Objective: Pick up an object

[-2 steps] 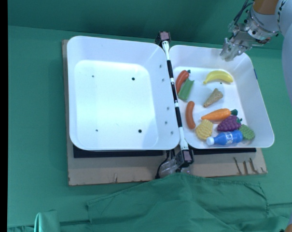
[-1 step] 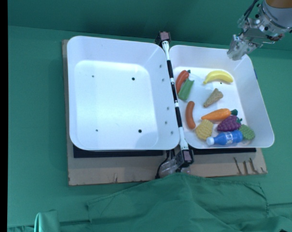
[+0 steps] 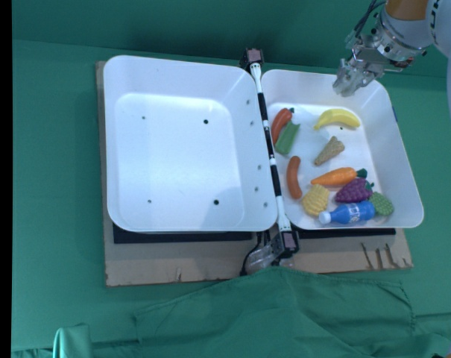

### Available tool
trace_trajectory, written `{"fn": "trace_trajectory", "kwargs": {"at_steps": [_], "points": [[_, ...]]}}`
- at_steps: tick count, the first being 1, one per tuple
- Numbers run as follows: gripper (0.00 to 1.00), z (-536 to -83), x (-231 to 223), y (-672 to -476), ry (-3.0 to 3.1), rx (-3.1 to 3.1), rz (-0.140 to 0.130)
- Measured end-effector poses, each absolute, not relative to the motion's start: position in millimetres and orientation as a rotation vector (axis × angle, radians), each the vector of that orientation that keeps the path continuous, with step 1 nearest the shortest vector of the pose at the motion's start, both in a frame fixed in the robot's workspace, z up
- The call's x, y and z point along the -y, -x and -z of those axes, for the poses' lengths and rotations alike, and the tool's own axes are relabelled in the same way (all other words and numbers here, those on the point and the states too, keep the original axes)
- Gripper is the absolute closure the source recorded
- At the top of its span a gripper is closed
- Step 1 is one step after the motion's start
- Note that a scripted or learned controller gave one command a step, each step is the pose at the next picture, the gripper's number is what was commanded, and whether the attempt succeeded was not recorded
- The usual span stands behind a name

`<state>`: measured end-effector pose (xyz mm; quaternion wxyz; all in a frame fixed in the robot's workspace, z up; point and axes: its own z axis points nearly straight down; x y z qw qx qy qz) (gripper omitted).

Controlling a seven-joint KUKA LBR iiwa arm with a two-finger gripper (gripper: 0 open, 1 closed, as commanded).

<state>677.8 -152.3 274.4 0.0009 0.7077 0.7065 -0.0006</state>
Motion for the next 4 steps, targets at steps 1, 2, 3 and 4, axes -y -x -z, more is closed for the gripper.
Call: {"fn": "trace_trajectory", "kwargs": {"at_steps": [1, 2, 3, 4], "points": [[0.0, -276.9, 152.8, -677.6, -2.221, -2.216, -0.001], [0.0, -182.0, 159.2, -700.1, -2.228, -2.228, 0.008], [0.0, -183.7, 172.6, -691.1, -2.22, -2.214, -0.005], [0.0, -184.2, 176.5, -677.2, -2.219, -2.211, -0.006]]}}
